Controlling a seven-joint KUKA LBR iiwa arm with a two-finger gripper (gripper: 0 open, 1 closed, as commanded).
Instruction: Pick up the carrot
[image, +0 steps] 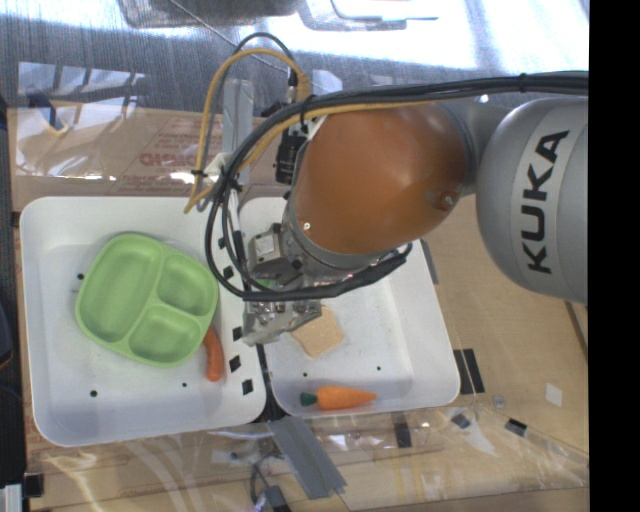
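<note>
1. the carrot (340, 397) lies on its side near the front wall of the right bin (432, 330), well clear of the gripper (272, 322), which hangs over the bins' shared wall beside a tan slab (319, 334).
2. judgement: shift toward the front, come down over the carrot's middle and close across its width.
3. the wrist hides the fingers, so i cannot tell their spread.
4. an orange stick (214, 356) beside the green plate (148, 297) in the left bin could be a second carrot; unclear.

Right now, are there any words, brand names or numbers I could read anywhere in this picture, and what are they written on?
"KUKA": black capital letters running down the grey arm casing at the right.
Red print on the brown cardboard behind the bins: too blurred and too hidden by cables to read.
Nothing readable shows on the white bins, the green plate or the carrot.
</note>
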